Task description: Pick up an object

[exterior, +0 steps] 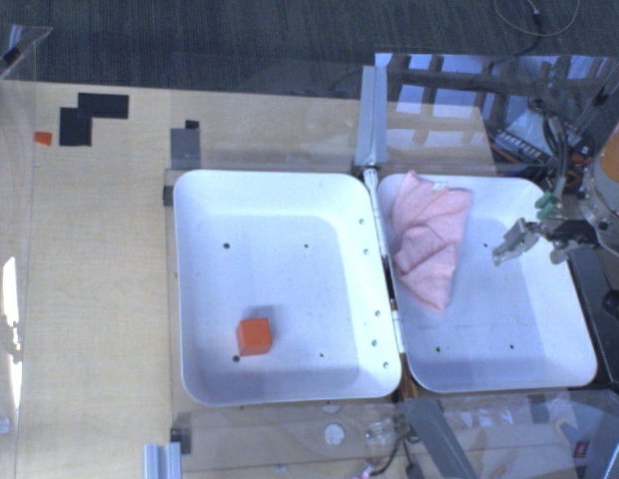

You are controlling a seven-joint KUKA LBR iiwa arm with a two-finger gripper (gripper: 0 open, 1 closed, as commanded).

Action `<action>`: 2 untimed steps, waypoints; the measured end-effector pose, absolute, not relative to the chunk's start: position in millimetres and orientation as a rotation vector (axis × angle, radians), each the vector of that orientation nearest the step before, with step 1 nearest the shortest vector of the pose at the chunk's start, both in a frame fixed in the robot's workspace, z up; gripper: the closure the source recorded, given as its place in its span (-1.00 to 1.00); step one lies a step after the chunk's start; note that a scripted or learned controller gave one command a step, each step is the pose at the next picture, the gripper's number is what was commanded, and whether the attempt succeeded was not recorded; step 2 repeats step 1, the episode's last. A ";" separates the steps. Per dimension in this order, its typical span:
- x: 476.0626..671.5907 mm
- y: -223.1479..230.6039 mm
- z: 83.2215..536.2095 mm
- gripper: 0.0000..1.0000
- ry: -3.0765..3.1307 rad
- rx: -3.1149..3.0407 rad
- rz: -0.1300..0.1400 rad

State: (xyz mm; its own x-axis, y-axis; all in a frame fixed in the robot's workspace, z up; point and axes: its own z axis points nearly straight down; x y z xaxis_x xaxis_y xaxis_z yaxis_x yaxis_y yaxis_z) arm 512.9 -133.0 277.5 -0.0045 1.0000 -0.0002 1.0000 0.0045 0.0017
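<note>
A crumpled pink cloth (429,238) lies against the left wall of the right bin (509,362). A small orange cube (255,336) sits in the lower left part of the left bin (290,193). My gripper (535,246) hangs over the right side of the right bin, to the right of the cloth and apart from it. It is open, with nothing between its fingers (510,243).
A grey divider post (369,118) stands behind the seam between the bins. Black and orange markers (88,118) lie on the wooden bench at the far left. Cables and framework (529,98) crowd the back right.
</note>
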 end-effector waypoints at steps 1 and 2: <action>584.1 -121.7 228.2 -1.00 2.001 2.421 0.002; 584.1 -121.7 228.2 -1.00 2.001 2.421 0.002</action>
